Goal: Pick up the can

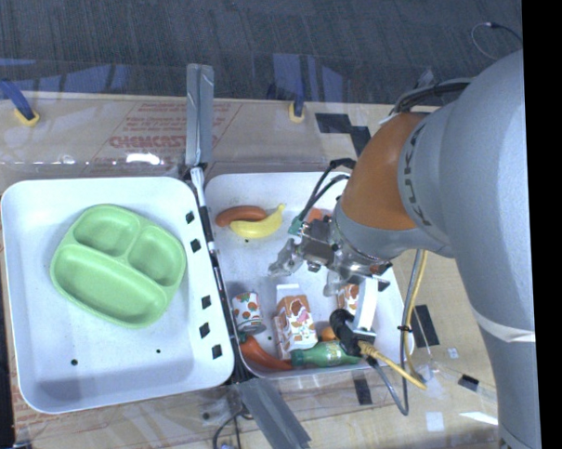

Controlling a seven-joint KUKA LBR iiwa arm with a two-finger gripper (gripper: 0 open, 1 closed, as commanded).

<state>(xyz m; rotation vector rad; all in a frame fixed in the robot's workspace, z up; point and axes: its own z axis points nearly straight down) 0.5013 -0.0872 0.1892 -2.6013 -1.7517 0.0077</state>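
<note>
1. While the grey robot arm with its orange band [391, 182] reaches in from the right, its two-finger tool [305, 250] hovers over the middle of the right-hand shallow white bin [261, 184]; whether the tool's fingers are apart or together cannot be told from this angle, and nothing is seen between them.
2. Target of the job, a small printed can with a white and orange label [247, 312], sits near the front left corner of that bin, just beside the dividing wall.
3. From the tool, the can lies toward the camera and to the left, apart from it; it seems to lie tilted with its round end facing up, though its long axis is hard to read.
4. Crowding matters: a printed carton [294, 323] stands just right of the can, and an orange carrot-like piece [259, 354] and a green bottle [326, 356] lie in front.
5. Farther back rest a yellow banana [258, 226] and a reddish sausage [240, 214].
6. Left of the wall, a green compartment plate [118, 264] occupies the other white bin [46, 387] on the table.
</note>
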